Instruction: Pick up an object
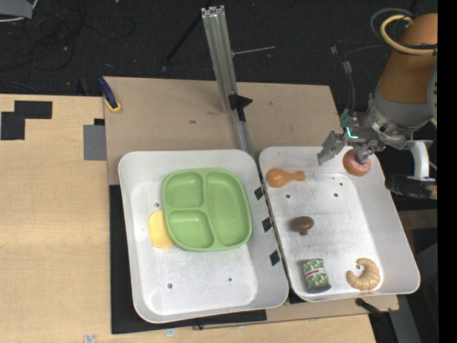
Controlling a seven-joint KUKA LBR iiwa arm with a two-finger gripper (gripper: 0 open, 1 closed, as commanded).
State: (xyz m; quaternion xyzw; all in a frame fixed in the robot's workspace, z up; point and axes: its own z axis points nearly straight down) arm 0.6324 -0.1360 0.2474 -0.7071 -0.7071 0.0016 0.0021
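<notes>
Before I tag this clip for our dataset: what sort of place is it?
Most likely a robotics lab bench set up for grasping trials. A grey and orange arm reaches over two white bins, which hold toy food such as a croissant and a green tray; cables lie on the dark floor behind.

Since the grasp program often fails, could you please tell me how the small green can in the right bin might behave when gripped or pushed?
The green can looks rigid, so probably stiff. It seems to lie tilted, so a push may roll it. It looks light.

Even overhead light, bright white bins [193, 291] with faint glare, dark background, soft shadows, mild blur
</notes>
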